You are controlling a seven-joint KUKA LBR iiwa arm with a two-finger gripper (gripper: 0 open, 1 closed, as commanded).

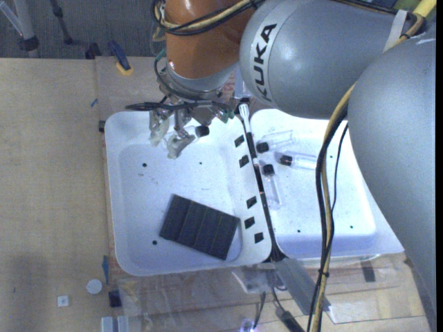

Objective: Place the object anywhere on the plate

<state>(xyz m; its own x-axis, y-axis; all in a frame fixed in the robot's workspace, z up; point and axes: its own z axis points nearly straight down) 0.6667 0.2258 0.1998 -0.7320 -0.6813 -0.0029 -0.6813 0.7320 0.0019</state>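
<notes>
A dark grey ribbed rectangular plate (199, 227) lies flat in the front part of the left bin (121, 185). Three small clear tubes with black caps lie in the right bin: one (271, 144) near the divider, one (294, 161) to its right, one (270, 182) in front of them. My gripper (170, 137) hangs over the back of the left bin, well behind the plate and left of the tubes. A small black knob (202, 131) shows just beside it; I cannot tell whether it belongs to the gripper or to a tube.
A divider with black clips (252, 185) runs between the two bins. The grey arm and its orange band (201, 19) cover the back of both bins. A yellow cable (325, 206) hangs across the right bin. Small loose parts (93, 287) lie on the bench at front left.
</notes>
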